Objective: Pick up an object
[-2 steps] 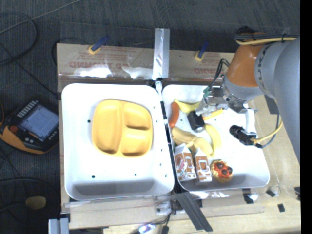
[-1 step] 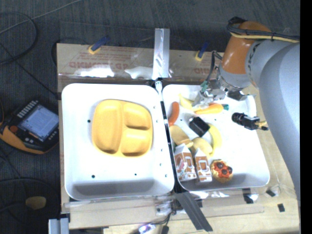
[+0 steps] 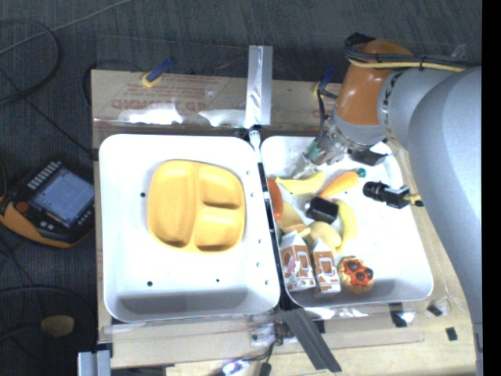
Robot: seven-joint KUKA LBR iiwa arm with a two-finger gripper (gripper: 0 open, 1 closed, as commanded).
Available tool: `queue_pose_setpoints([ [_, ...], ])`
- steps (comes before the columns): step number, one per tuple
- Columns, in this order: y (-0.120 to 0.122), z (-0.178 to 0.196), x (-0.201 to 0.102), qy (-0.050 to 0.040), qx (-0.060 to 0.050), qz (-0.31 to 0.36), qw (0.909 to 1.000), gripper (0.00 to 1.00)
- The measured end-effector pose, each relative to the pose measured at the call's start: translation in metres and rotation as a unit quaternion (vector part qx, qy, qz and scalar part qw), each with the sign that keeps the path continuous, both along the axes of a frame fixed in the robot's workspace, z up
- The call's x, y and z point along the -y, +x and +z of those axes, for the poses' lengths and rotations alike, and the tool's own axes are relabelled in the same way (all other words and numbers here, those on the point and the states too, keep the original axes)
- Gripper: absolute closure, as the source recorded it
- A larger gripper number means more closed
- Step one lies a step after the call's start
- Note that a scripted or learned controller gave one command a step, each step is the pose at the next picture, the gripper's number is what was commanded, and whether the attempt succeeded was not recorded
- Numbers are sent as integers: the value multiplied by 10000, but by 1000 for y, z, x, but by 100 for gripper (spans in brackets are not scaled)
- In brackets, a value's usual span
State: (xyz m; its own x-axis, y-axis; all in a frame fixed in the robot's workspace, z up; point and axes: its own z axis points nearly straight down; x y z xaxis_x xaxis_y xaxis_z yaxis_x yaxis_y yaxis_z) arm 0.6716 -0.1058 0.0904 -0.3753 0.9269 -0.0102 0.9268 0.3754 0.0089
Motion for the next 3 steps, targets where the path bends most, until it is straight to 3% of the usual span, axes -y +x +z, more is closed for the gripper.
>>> queue_pose_setpoints([
  [1, -3, -2, -1, 19, -67, 2, 10000, 0],
  [2, -1, 9, -1, 9, -22, -1, 10000, 100],
  [3, -3, 93, -51, 28, -59, -414, 9991, 100],
])
